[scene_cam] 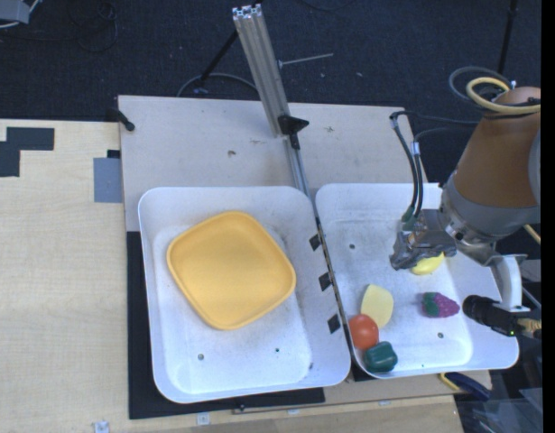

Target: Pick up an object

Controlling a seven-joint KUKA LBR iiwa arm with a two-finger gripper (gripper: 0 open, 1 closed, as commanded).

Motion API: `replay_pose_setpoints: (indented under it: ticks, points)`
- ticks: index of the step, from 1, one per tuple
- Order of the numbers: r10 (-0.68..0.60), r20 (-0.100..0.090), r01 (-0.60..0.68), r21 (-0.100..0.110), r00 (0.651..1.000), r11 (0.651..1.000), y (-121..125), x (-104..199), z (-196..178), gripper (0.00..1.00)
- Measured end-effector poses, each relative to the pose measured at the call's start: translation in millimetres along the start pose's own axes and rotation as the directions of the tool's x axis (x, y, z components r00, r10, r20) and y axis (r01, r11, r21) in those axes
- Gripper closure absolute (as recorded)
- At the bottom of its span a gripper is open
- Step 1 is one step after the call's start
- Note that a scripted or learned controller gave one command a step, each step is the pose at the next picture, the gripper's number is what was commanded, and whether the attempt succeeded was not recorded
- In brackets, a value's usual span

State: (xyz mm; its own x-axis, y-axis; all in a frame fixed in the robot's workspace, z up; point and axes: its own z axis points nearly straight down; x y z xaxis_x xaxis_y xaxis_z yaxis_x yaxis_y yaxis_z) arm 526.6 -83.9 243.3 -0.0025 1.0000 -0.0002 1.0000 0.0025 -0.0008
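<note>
Now the end effector [414,254] is hanging low in the right bin [367,207], directly over a small yellow object [429,263] peeking out beneath it; whether it is gripping it, I cannot tell.

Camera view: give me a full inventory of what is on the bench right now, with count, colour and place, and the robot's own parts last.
bins: 2, white, side by side on the bench
plate: 1, yellow, in the left bin
pale yellow piece: 1, in the right bin, near its left wall
red round object: 1, right bin, just below the pale yellow piece
dark green object: 1, right bin, at the front edge
purple object: 1, right bin, toward its right side
bright yellow object: 1, right bin, directly at the gripper
metal rail: 1, grey, behind the bins
arm: 1, grey with orange band, reaching in from the right
gripper: 1, dark, low over the right bin
</note>
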Motion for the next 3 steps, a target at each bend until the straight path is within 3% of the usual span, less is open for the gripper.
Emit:
replay_pose_setpoints:
  ticks: [3]
  points:
    - [0.000, 0.000, 0.000, 0.001, 1.000, 1.000, 58.0, 156.2, 17.7, 1.00]
